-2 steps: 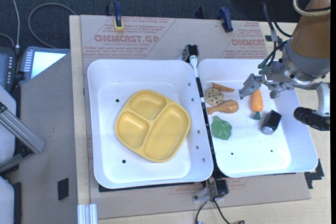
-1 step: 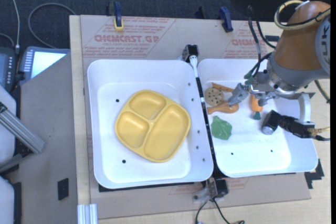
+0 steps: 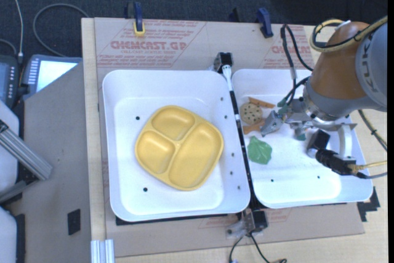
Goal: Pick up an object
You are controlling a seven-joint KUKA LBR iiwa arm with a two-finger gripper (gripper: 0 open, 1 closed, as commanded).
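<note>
Hand (image 3: pixel 275 123) state unclear | cookie (image 3: pixel 249 112), green piece (image 3: pixel 260 151) beside it | yellow tray (image 3: pixel 179 147) left bin (image 3: pixel 117 132)

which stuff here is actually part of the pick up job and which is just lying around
Part of the job:
- hand, low in the right bin
- cookie
- green leafy piece
- orange strips

Just lying about:
- yellow divided plate in the left bin
- blue clamps at the bench's far edge
- cables on the floor
</note>
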